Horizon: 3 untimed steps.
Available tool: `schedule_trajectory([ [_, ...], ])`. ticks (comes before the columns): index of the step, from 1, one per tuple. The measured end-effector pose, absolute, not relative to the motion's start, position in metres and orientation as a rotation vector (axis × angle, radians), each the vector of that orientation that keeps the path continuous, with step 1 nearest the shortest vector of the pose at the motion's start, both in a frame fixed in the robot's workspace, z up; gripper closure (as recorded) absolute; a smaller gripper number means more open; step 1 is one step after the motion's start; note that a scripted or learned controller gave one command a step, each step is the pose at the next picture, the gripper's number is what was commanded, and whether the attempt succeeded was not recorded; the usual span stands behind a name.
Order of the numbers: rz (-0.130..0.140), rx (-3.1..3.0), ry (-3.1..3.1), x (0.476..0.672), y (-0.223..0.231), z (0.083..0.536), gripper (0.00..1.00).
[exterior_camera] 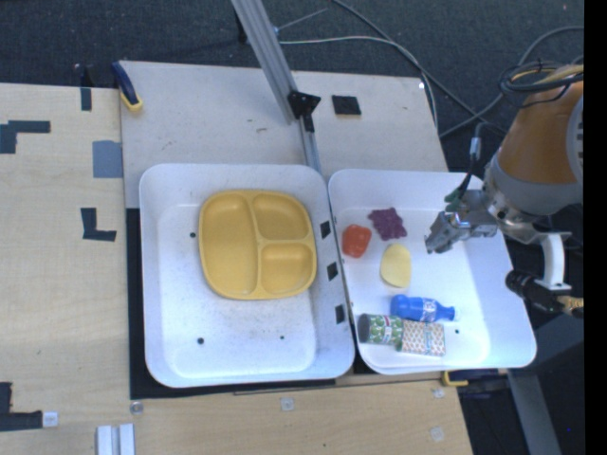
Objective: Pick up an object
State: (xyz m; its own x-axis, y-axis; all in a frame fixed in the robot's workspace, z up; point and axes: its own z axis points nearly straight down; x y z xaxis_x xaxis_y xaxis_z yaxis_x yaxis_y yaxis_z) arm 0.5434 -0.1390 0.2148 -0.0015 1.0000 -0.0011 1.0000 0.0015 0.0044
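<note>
Your gripper (pixel 442 240) sits over the right bin (pixel 493 344), upper right part, nothing between its fingers; can't tell if they're spread or closed (too small and dark). Pick candidates all lie in that bin: purple piece (pixel 387 222), red piece (pixel 357 241), yellow piece (pixel 396 265) just left of the gripper, blue bottle (pixel 422 308) and packet (pixel 402 334) lower down. Left bin (pixel 171 349) holds the yellow tray (pixel 256 245).

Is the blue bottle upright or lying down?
Lying down. The blue bottle rests on its side in the right bin, long axis across it, just above the patterned packet.
</note>
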Motion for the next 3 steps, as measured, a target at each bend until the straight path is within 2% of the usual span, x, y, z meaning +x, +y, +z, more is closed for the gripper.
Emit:
schedule_trajectory([
  [2,0.001,2.214,2.231,0.562,-0.03,0.233,1.0],
  [3,-0.002,2.216,2.229,0.567,0.02,0.223,1.0],
])
